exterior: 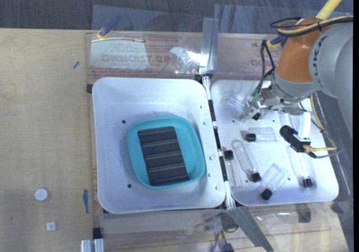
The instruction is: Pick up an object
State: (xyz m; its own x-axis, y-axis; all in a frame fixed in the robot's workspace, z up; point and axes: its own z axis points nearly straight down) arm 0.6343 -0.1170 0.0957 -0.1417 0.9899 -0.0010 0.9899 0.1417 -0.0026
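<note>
- A clear vial [234, 101] of glossy plastic lies in the back-left part of the right bin [330, 188], just beside the gripper [255, 106]; its outline is faint against the white floor.
- The gripper hangs low over that corner. Whether it is open or closed, or has hold of anything, I cannot tell.
- More clear tubes with black caps lie scattered in the same bin: a short tube [262, 136] near the middle, a long slim tube [244, 158] slanting toward the front, and a stubby tube [275, 177] by the front edge.
- The left bin [106, 133] — shallow, white, round-cornered — holds a teal tray [193, 152] with a dark ribbed block [162, 155] lying in it.
- Both bins sit on a tan bench [39, 105], matte and flat.
</note>
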